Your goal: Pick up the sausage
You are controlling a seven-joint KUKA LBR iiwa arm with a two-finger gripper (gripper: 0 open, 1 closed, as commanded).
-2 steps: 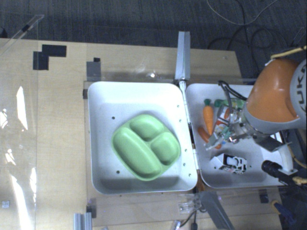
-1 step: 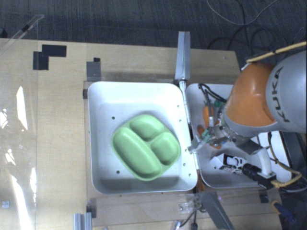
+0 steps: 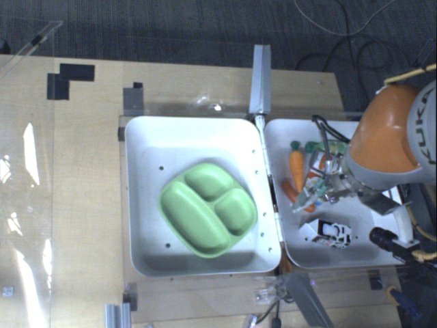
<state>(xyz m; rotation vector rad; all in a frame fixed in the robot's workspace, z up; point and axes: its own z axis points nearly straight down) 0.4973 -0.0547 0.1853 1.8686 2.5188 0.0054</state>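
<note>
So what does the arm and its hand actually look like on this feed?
The arm is grey with a broad, rounded orange band above the wrist and dark lettering at its right edge. The hand is a small silver-metal assembly with slim fingers. Thin dark cables loop from the wrist towards it.

1. two bins sit side by side on the desk (image 3: pixel 68 203); the left bin (image 3: pixel 147 251) is at 9 o'clock of the right bin (image 3: pixel 369 255).
2. a sectioned plate (image 3: pixel 208 209) lies in the middle of the left bin.
3. in the right bin, a carrot (image 3: pixel 296 169) lies toward 11 o'clock, a small toy car (image 3: pixel 334 232) toward 6 o'clock.
4. the tool (image 3: pixel 317 195) is over the right bin, between carrot and toy car, at 3 o'clock of the plate.
</note>
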